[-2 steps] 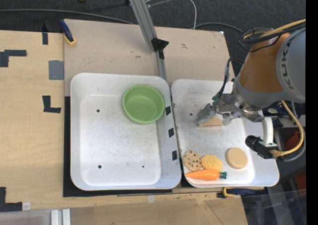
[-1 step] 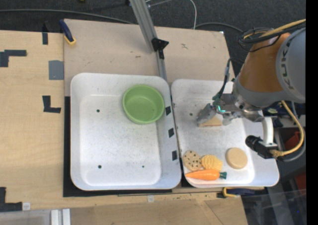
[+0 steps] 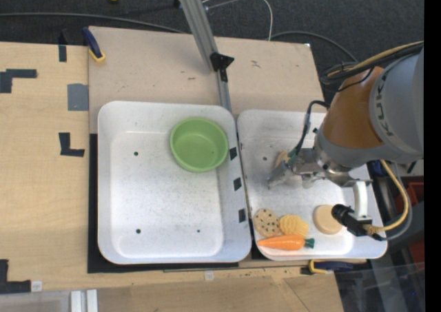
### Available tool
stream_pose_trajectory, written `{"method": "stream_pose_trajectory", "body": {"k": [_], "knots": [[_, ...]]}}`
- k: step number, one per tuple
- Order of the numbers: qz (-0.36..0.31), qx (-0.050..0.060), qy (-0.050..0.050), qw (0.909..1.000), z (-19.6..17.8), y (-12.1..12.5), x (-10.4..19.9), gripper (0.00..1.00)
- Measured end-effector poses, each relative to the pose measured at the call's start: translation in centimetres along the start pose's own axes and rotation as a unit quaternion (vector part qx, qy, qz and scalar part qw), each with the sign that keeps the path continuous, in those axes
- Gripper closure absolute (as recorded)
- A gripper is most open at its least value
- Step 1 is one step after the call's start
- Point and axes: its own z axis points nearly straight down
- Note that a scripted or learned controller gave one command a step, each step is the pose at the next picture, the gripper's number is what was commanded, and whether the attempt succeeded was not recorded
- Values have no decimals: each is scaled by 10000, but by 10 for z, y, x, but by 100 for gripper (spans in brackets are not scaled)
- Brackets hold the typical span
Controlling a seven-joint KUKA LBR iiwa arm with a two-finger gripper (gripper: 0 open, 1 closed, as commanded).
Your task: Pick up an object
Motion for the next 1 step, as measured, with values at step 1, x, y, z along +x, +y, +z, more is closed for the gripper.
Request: {"method": "stream_pose_trajectory", "body": {"k": [1], "knots": [[-2,-33,-7,10000,50,1,0,0]]}}
